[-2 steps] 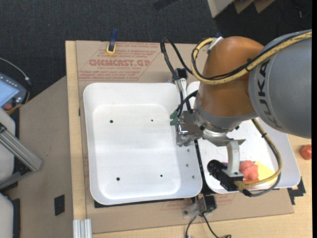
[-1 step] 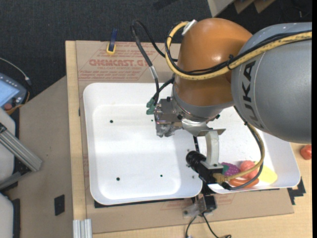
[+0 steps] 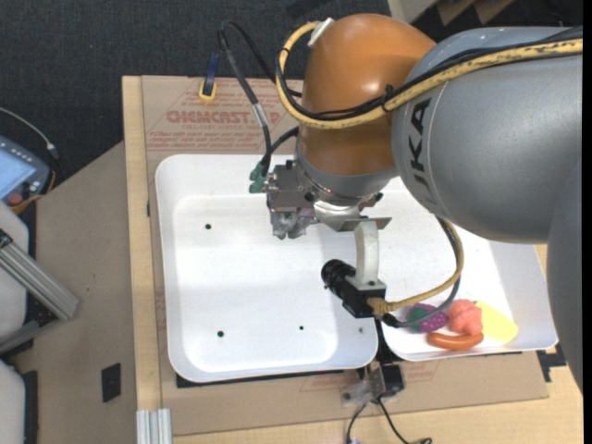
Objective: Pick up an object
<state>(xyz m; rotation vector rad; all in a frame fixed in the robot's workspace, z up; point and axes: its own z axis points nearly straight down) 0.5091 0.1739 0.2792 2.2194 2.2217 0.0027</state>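
The small toys lie bunched in the right bin, at its near edge: a pink lump, an orange sausage shape, a yellow piece and something purple and green, partly hidden by a cable. The arm covers most of that bin. The arm reaches in from the right, its orange band over the seam between the bins. The gripper hangs above the left bin, near the far side; whether it is clenched or released, I cannot tell.
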